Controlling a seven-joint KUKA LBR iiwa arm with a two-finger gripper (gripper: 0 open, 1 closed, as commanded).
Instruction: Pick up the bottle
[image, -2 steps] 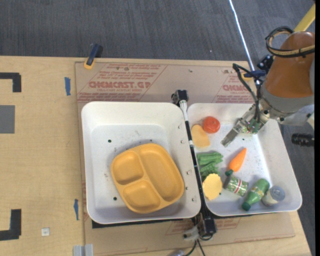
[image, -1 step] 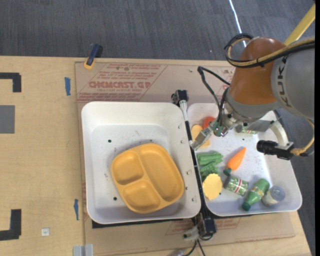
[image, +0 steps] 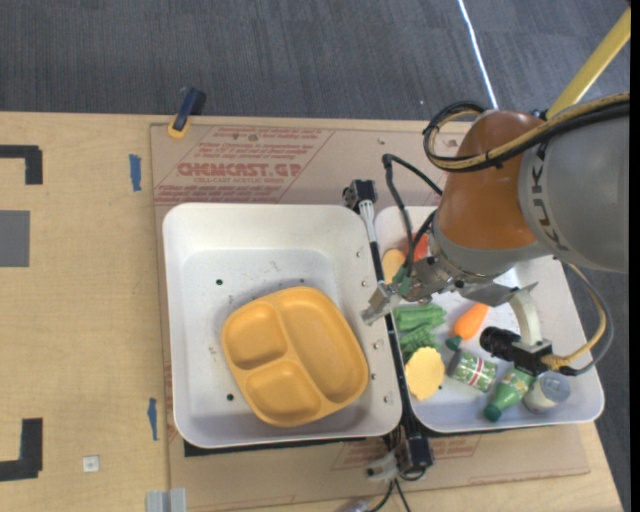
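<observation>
White plastic bins sit side by side: the left bin (image: 190, 250) holds a smooth yellow divided tray (image: 292, 352), while the right bin (image: 585, 405) holds clutter. The gripper (image: 400, 290) hangs over the right bin's left side; finger state cannot be determined. The green bottle (image: 507, 394) lies tilted near the front right corner, well apart.

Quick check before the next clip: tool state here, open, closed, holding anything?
Tool: cannot be told; it sits low at the left edge of the right bin, and no bottle is seen in it.
</observation>
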